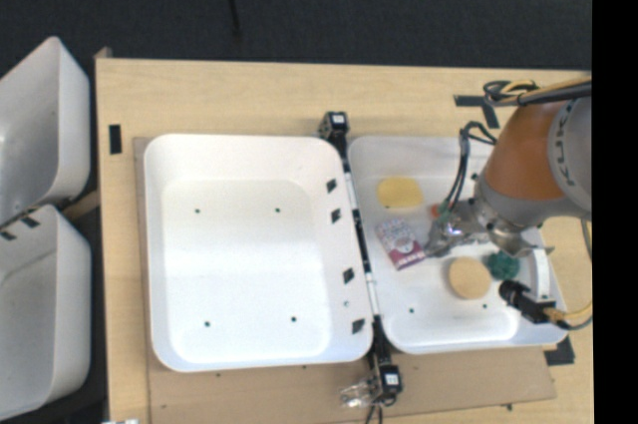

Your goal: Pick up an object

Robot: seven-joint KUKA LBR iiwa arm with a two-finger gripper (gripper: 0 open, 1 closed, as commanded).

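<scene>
The right bin (439, 334) holds a pale yellow round object (400, 193) at its back, a clear packet with pink print and a magenta edge (401, 241) near its left wall, a tan round piece (468, 278) toward the front, and a small green object (503, 265) just right of it. My gripper (442, 236) reaches down from the right, with its tip beside the packet's right edge and just up-left of the tan piece. Nothing shows between the fingers.
The left bin (239, 252) lies beside the right one, with black clips (350, 215) along the shared rim. The arm's orange band (525, 153) and grey wrist cover the right bin's far right part. White containers (40, 212) stand off the bench at the left.
</scene>
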